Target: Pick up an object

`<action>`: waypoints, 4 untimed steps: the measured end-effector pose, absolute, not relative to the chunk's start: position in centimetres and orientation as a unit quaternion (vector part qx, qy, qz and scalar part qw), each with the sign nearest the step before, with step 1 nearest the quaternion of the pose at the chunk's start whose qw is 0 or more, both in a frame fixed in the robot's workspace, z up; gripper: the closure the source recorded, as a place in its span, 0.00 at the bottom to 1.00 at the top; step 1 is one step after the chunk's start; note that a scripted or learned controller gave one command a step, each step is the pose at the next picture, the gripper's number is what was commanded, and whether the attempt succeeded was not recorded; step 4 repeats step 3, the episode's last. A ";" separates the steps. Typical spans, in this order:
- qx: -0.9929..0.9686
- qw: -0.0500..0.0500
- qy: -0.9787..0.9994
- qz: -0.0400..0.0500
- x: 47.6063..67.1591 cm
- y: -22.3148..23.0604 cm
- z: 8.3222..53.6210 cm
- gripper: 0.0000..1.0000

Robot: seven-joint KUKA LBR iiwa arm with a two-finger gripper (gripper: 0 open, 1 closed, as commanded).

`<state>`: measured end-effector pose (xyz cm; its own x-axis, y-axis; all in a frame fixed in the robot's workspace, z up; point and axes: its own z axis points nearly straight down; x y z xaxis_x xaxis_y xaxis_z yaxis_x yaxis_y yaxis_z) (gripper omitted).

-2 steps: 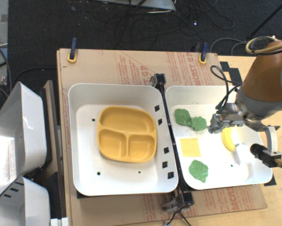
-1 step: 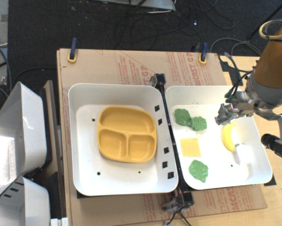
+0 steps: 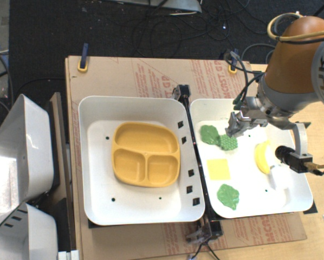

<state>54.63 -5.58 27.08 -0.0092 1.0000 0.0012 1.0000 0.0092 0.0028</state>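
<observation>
1. The grey arm with its orange band (image 3: 297,39) reaches in over the right shallow white bin (image 3: 300,199), and its two-finger gripper (image 3: 235,128) hangs low over the far left part of that bin.
2. Whether the gripper is clenched or released cannot be told; its tip is dark and blurred against the bin floor.
3. Just below the gripper tip lies a small bumpy green plastic piece (image 3: 228,143), close enough that touching or not cannot be judged.
4. Just to the left of the gripper sits a smooth green leaf-shaped piece (image 3: 208,134), touching the bumpy one.
5. Nearer the camera than the gripper lies a flat yellow square (image 3: 218,169), and beyond that a second green leafy piece (image 3: 227,195).
6. To the gripper's right, a yellow banana-shaped piece (image 3: 262,158) lies beside a black fitting (image 3: 292,158) on the arm.
7. Well to the gripper's left, the other white bin (image 3: 91,145) holds a yellow three-compartment plastic tray (image 3: 146,154).
</observation>
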 end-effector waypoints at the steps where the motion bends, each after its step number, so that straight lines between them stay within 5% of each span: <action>1: 0.704 -0.001 0.710 0.000 55.5 0.0 26.1 1.00; 3: 0.704 0.000 0.710 0.001 59.9 9.2 25.3 1.00; 4: 0.704 0.000 0.710 0.001 59.9 9.2 25.3 1.00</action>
